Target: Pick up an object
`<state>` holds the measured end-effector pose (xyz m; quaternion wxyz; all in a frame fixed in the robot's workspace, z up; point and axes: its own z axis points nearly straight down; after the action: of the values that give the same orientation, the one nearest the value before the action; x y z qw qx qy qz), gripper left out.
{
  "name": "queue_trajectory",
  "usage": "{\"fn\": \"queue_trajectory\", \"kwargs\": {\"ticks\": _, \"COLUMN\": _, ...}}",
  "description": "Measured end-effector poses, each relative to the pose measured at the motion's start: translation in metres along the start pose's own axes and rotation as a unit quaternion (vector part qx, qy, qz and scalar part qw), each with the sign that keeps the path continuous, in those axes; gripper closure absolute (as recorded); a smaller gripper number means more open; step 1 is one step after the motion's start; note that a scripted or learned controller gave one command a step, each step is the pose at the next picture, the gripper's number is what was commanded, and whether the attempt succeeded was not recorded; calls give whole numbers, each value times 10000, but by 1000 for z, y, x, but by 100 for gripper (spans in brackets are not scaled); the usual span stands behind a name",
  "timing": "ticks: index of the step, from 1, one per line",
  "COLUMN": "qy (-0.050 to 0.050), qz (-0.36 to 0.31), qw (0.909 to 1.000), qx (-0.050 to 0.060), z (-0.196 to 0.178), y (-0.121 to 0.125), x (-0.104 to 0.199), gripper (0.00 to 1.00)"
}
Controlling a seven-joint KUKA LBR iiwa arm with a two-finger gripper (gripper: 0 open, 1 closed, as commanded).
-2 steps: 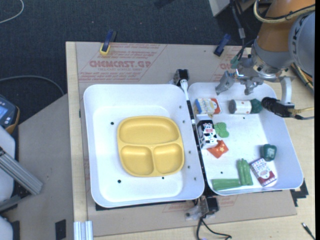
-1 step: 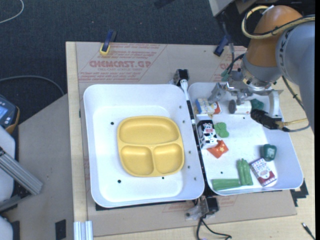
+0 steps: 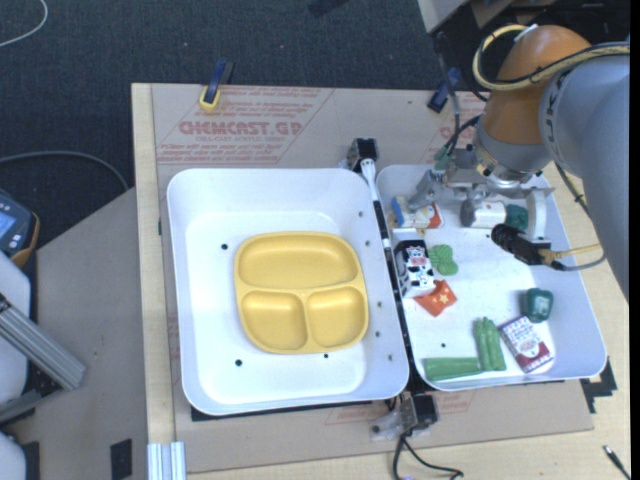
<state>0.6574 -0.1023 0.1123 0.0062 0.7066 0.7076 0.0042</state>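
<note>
From the camera view, the gripper sits low over the far end of the right bin, and you cannot tell from this angle whether it is open or closed on anything. Nothing shows as held, so treat the pick as not yet made.

The nearest candidates are the small orange piece and the blue piece just beside the gripper, close to the bin's far left corner. Both lie tight to the wall shared with the left bin, so come down straight and centred, or you will likely clip the rim or nudge them into the corner.

You would probably do better with things out on open floor. The red packet and the green blob lie near the black-and-white box, which rests against the dividing wall. The teal block stands apart, with bare white floor between it and the packet. That is your best room.

At the near end, the green sticks and the red-and-white carton crowd the rim. The yellow divided tray takes the middle of the left bin and looks too broad to grasp.
</note>
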Motion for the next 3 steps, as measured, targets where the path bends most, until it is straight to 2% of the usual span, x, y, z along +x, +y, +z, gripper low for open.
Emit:
{"fn": "queue_trajectory", "kwargs": {"ticks": 1, "qy": 6, "qz": 8, "qw": 10000, "qx": -1, "z": -8, "y": 0, "x": 1, "gripper": 100}}
{"fn": "queue_trajectory", "kwargs": {"ticks": 3, "qy": 5, "qz": 3, "qw": 10000, "qx": 32, "z": -117, "y": 1, "x": 8, "gripper": 100}}
